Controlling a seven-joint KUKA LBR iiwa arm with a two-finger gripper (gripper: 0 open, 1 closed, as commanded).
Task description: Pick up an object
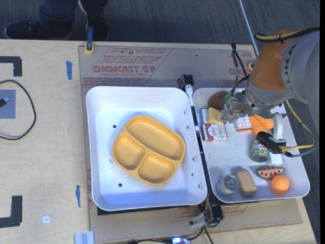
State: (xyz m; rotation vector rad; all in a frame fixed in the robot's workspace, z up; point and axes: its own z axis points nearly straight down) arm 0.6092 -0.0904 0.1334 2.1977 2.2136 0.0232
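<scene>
gripper [234,107] over right bin [299,184]; grasp unclear | board [127,65] reads "CHEMCAST GP" | yellow tray [148,149] in left bin [99,136]

The arm [299,60] at the upper right of the frame was a thick, rounded grey cylinder, smooth and matte. Above the wrist ran a broad orange band [269,65] — glossy, catching a pale highlight along its upper curve. Below that band sat a grey wrist section leading to the gripper [234,108], a compact cluster of metal-grey and dark parts. Thin black cables [237,62] looped along the band's left side, and another dark cable — with a yellowish strand — trailed off toward the right edge.
</scene>
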